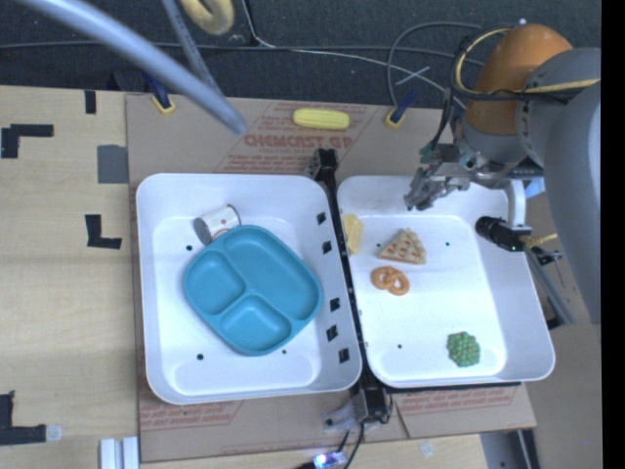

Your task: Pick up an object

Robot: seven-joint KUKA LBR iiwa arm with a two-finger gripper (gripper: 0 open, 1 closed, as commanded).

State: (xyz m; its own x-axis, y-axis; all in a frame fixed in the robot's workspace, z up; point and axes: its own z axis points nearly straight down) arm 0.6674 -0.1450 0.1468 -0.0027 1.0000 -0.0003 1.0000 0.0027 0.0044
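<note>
Grey arm's two-finger gripper (422,195) over the right shallow white bin's (508,306) far rim, fingers' state can't be told from here, nothing seen between them, triangular waffle piece (402,247), brown pretzel (390,280) and green broccoli floret (463,349) lying in that bin, blue divided plastic tray (252,288) in the left white bin (161,262)

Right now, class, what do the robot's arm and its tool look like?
The arm is smooth grey with a rounded orange band above the wrist. Thin cables loop beside it. The tool is a small, dark grey metal piece.
</note>
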